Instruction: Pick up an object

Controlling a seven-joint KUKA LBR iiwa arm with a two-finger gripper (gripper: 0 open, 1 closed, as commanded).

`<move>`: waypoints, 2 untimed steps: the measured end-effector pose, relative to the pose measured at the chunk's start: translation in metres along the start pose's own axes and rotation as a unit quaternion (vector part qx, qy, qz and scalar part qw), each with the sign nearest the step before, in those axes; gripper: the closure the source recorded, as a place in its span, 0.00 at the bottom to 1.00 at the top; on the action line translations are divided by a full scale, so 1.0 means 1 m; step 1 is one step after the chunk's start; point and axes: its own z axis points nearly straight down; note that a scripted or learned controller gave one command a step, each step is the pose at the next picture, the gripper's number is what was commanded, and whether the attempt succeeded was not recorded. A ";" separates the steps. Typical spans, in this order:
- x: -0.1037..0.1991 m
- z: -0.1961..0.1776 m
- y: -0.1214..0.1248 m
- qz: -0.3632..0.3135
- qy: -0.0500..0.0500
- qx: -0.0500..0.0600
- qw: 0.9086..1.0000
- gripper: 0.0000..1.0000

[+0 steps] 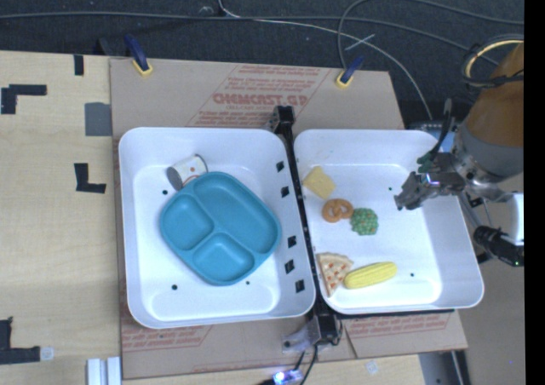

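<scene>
On the left, the left bin point(136, 230) holds a blue divided tray point(219, 227), and a small cup or can point(186, 172) lies on its side just beyond the tray's far corner, touching or nearly touching it; its markings are too small to read. Across the divider, the right bin point(443, 290) carries the likely candidates for picking: a pale yellow wedge like cheese point(319, 181) near the divider, a pretzel-like ring point(337, 210) just beside a green broccoli piece point(364, 221), and along the near side a waffle-textured slice point(333, 271) touching or almost touching the corn cob point(370, 274). Further right, the gripper point(412, 193) hangs over the right part of this bin, near the broccoli but clearly apart from it, with nothing visible between its fingers. The gripper is dark and small against the bin, so whether it is wide or narrow cannot be told. By this layout the task looks to be at the approach step, with no object lifted yet. The next move would call for settling on one item, probably the broccoli or the pretzel as the closest, centring above it and descending without nudging its neighbour. The arm's upper part is cut off at the right, and the gripper's height above the bin floor is hard to judge from this slanted view.
</scene>
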 end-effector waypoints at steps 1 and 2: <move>0.043 0.002 0.006 -0.002 0.001 0.002 1.000 1.00; 0.096 0.002 0.024 -0.002 0.001 0.003 1.000 1.00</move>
